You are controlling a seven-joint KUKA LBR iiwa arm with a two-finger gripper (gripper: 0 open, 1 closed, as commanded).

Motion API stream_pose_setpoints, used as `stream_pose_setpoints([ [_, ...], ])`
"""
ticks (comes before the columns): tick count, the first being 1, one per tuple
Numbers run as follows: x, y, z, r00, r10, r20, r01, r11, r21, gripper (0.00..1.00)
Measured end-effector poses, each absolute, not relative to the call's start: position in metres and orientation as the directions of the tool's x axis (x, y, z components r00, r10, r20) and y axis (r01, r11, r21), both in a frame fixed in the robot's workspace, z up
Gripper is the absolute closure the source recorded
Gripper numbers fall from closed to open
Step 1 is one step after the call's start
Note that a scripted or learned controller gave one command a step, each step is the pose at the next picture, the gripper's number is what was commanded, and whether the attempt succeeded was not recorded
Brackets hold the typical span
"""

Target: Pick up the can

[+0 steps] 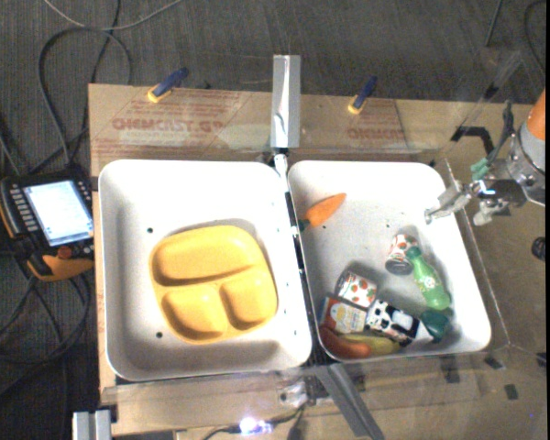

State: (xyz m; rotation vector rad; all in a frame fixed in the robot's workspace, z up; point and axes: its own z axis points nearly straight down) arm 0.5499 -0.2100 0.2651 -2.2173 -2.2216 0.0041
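I see the can (401, 253) in the right bin (367, 183), lying tilted, its long axis running up-right to down-left, touching the green bottle (428, 282). Its label is too small to read. Farther off, the gripper (467, 202) hangs over the bin's right rim; I cannot tell its opening.

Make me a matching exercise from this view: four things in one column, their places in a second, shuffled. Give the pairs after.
1. yellow divided tray
2. toy carrot
3. green bottle
4. gripper

A. over the right bin's far right edge
B. right bin, far left corner
C. left bin
D. right bin, near the right wall, beside the small can

Pairs: 1-C, 2-B, 3-D, 4-A
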Motion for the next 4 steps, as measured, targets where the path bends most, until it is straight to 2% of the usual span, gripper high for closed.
stream_pose_setpoints([
  [1,0.555,-0.199,0.16,0.015,1.0,0.0,1.0,-0.015,-0.005,0.0],
  [2,0.597,-0.197,0.089,-0.044,0.999,-0.006,0.999,0.044,0.006,0.0],
  [3,0.655,-0.21,0.091,0.026,1.0,0.011,1.0,-0.026,0.006,0.0],
  [4,0.605,-0.195,0.089,0.039,0.999,-0.004,0.999,-0.039,0.009,0.0],
])
